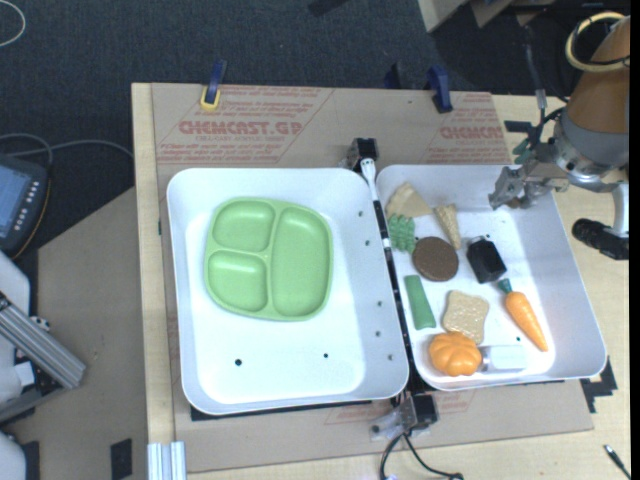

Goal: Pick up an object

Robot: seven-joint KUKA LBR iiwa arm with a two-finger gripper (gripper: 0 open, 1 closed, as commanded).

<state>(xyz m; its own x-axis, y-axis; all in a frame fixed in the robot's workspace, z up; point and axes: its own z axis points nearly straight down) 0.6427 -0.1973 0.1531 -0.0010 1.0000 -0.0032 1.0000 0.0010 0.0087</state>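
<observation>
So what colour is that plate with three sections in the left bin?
Light green. The plate shows plainly in the camera view.

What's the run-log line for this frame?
gripper: over right bin, far edge | carrot: in bin, untouched | green plate: left bin

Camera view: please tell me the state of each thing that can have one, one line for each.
end effector: above the right bin's far edge, holding nothing that shows.
green tray: flat in the left bin, compartments bare.
carrot: lying in the right bin, untouched.
orange pumpkin: resting near that bin's front edge.
brown disc: lying flat.
black block: lying beside the brown disc.
</observation>
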